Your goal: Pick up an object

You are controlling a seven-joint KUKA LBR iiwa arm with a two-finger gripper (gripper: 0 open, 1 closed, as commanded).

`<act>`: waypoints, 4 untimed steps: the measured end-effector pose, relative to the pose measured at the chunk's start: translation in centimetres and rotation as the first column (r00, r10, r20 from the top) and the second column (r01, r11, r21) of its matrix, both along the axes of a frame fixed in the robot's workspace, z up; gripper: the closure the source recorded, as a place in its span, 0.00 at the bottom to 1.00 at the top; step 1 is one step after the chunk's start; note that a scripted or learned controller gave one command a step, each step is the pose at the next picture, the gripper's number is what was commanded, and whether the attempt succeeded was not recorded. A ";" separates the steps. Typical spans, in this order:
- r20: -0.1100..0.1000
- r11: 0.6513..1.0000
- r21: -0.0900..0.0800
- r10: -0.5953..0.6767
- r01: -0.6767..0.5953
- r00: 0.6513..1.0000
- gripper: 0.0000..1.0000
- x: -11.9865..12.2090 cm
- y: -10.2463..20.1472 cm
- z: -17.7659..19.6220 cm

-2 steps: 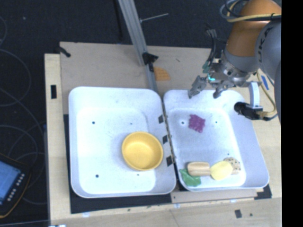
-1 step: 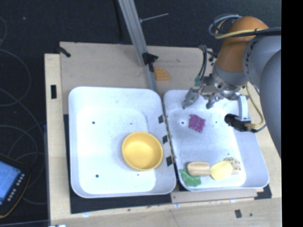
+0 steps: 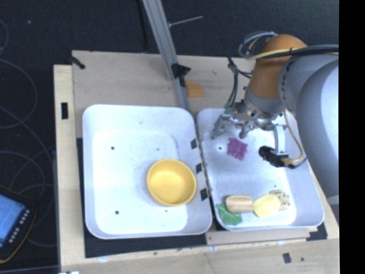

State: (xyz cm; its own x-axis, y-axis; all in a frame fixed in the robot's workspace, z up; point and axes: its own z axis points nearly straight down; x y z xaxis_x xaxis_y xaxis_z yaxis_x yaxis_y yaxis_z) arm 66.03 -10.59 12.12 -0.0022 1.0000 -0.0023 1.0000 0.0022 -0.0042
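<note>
A bowl [image 3: 171, 181] sits in the left bin [image 3: 108, 147]; 4 small items lie in the right bin [image 3: 302, 178].

I can read no text, label, brand, number or sign anywhere in my view. The small handheld device with the lit blue screen [image 3: 11, 218] at the lower left edge shows only a blurred glow, too small for me to make out any characters. The orange tag [image 3: 194, 90] lying on the pale wooden tabletop [image 3: 125, 73] carries no marking I can tell. The two shallow white plastic bins [image 3: 114, 124] bear only dark specks, not lettering.
</note>
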 end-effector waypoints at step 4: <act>0.013 1.000 0.001 0.001 -0.001 1.000 1.00 0.0 -0.4 12.0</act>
State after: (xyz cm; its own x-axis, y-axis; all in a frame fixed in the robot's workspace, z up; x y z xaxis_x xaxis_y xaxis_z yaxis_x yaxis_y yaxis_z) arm 66.03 -10.95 24.15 -0.0033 1.0000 -0.0011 1.0000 0.0033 0.0088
